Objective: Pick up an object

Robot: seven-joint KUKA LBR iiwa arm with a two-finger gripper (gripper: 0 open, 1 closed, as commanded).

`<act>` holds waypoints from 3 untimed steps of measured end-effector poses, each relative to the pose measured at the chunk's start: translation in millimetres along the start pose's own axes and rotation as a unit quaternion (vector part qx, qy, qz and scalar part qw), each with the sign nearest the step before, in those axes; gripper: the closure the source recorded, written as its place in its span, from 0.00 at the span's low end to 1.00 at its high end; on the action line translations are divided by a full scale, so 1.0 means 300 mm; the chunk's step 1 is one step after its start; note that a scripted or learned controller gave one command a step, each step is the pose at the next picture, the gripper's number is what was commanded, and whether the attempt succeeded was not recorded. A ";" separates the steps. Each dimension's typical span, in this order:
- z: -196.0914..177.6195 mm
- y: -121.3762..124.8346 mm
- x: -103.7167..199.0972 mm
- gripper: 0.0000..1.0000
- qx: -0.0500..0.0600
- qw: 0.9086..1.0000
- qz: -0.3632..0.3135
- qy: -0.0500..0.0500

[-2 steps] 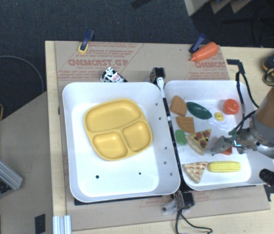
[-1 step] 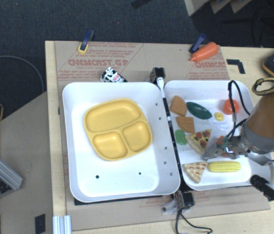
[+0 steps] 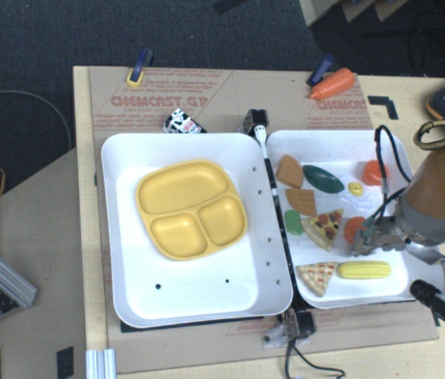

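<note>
Toy foods scattered flat in the right bin [image 3: 392, 144]: corn cob [image 3: 363, 270] and pizza slice [image 3: 316, 275] near its front wall, green eggplant [image 3: 322, 179] toward its back.

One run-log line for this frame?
arm: over right bin | gripper: low beside corn cob | yellow tray: left bin

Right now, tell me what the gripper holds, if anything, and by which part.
Cannot be told. The gripper sits low in the right bin, beside the red piece and above the corn cob, but nothing shows clearly between its fingers.
</note>
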State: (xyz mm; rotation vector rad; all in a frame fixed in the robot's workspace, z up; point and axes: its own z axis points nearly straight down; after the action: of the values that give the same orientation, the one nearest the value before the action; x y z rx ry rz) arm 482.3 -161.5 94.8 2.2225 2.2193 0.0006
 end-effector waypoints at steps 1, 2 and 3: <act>-0.177 -0.027 -0.019 1.00 -0.002 1.000 0.000 -0.001; -0.390 -0.027 -0.020 1.00 -0.004 1.000 -0.001 -0.002; -0.437 -0.024 -0.020 1.00 -0.002 1.000 -0.001 -0.001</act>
State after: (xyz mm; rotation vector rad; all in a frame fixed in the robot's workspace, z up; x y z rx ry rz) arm 475.1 -167.4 225.8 2.2170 2.2191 0.0026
